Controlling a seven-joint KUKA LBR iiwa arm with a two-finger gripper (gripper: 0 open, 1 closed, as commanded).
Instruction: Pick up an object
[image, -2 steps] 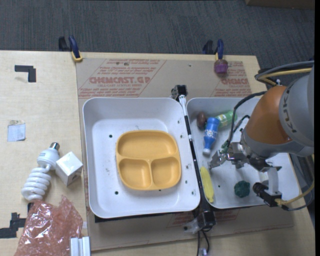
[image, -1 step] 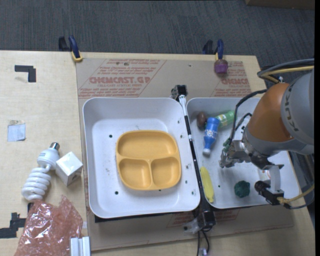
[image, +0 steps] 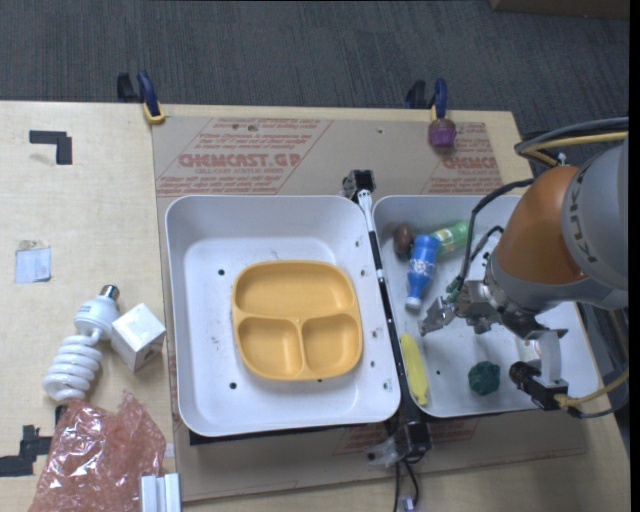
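The right bin (image: 452, 398) holds a blue bottle (image: 420, 268) with a white label, a green object (image: 452, 236) behind it, a small brown thing (image: 402, 239), a yellow corn cob (image: 413, 368) along the left wall and a dark green lump (image: 484, 378). My gripper (image: 445, 314) hangs over the middle of this bin, just right of and below the blue bottle. The grey and orange arm covers the bin's right part. Nothing shows between the fingers.
The left bin (image: 200, 390) carries a yellow divided tray (image: 297, 320). Left of the bins lie a spiral light bulb (image: 78, 355), a white cube (image: 138, 335) and a crumpled pink bag (image: 95, 455). A purple object (image: 442, 132) sits by the clamp behind the right bin.
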